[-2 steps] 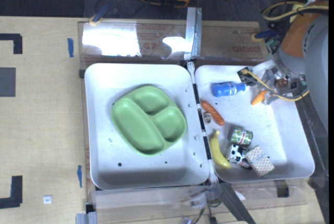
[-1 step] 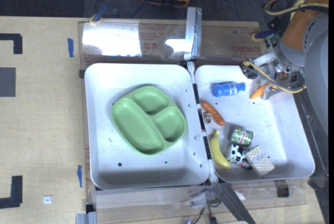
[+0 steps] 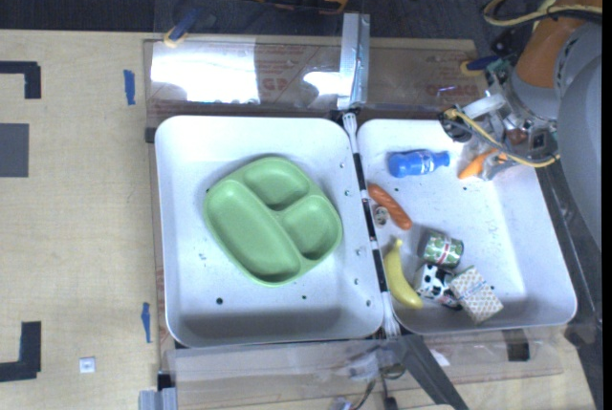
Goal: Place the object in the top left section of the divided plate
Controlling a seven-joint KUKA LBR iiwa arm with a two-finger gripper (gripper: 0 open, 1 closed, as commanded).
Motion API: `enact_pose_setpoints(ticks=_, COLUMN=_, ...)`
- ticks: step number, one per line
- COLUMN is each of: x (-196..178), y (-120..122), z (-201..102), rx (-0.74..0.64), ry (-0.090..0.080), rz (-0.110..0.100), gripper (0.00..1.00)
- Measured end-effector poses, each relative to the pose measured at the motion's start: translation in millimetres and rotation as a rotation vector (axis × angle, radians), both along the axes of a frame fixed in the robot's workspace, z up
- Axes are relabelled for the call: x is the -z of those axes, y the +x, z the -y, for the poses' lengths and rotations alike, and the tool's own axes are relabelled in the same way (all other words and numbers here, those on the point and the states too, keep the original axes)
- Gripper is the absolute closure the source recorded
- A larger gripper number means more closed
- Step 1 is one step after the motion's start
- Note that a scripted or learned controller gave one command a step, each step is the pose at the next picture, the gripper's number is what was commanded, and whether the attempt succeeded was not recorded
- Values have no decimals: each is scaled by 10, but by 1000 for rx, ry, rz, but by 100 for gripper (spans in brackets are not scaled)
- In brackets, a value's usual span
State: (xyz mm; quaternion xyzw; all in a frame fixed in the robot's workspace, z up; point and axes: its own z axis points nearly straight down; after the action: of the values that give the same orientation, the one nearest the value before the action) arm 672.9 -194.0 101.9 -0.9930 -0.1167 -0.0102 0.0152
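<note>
From the overhead camera view I see the arm (image 3: 574, 83) reaching in at the right, with its hand (image 3: 497, 150) hovering over the far right corner of the right bin (image 3: 545, 236). Something orange, carrot-like (image 3: 475, 163), sits right at the hand; I cannot tell whether it is pinched or just lying beneath, and I cannot tell if the hand is open or closed.

I judge this to be the picking step: nothing lies on the green divided plate (image 3: 273, 219), which sits in the left bin (image 3: 182, 207) with its three sections bare. If the orange piece is the target, the next move calls for a firm grip, a lift clear of the bin wall, and a carry leftward across the divider to the plate's top left section.

Other candidates rest in the right bin: a blue bottle (image 3: 418, 162), a sausage (image 3: 390, 205), a banana (image 3: 400, 276), a small can (image 3: 443, 250).
</note>
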Motion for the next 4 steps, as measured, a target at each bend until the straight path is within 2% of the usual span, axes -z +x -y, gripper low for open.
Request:
enact_pose_setpoints(ticks=1, x=-330, y=-93, z=205, rx=-21, ry=-27, rz=-5, gripper=100)
enact_pose_setpoints(ticks=2, x=103, y=-59, z=138, rx=15, ry=-16, rz=-9, gripper=100)
enact_pose_setpoints(ticks=3, x=108, y=-69, z=139, rx=15, ry=-17, rz=-10, gripper=100)
enact_pose_setpoints(ticks=4, x=163, y=-421, z=-115, rx=-224, ry=-31, rz=-13, gripper=100)
